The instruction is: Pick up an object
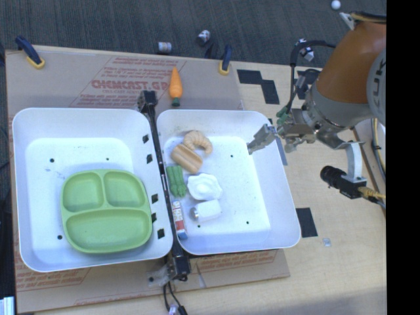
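Note:
The right bin [262, 195] holds a cluster of objects along its left side: a tan croissant [197, 140], a brown bun [186, 157], a green vegetable piece [175, 179], a white crumpled item [205, 186], a small white block [207, 210] and a thin red-and-white tube [178, 216]. My gripper [270, 146] hangs over the bin's upper right rim, well right of the cluster. Its fingers stand apart, with nothing between them.
A green divided plate [105, 210] lies in the left bin [39, 143]. An orange carrot [175, 84] rests on the cardboard behind the bins. Blue clamps [226, 59] sit on the bench's far edge. Cables and a black fitting [341, 179] are right of the bin.

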`<state>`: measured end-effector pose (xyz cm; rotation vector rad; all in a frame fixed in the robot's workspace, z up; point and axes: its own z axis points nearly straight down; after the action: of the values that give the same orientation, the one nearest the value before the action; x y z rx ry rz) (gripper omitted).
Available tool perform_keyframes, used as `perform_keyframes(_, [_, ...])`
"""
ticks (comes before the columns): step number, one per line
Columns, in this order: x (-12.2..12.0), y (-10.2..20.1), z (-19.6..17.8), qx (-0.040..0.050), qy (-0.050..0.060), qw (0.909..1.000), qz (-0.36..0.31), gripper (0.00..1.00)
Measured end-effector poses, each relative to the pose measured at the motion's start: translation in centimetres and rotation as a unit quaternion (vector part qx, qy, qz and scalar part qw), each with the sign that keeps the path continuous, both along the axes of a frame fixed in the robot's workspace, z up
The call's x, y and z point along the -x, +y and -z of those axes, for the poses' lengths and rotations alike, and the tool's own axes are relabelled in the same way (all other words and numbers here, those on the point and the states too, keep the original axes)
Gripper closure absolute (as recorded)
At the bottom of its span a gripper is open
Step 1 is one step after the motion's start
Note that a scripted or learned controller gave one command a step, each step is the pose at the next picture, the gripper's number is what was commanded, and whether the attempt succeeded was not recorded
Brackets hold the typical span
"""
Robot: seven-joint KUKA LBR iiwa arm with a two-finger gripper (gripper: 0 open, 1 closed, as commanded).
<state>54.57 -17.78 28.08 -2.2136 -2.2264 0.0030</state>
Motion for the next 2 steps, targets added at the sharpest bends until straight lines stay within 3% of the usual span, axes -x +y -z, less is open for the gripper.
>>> perform_keyframes(1, [-1.5,5.0,14.4,-0.0003,0.002,1.0,-0.001,0.0])
perform_keyframes(2, [-7.5,7.9,18.8,0.0002,-0.001,1.0,-0.001,0.0])
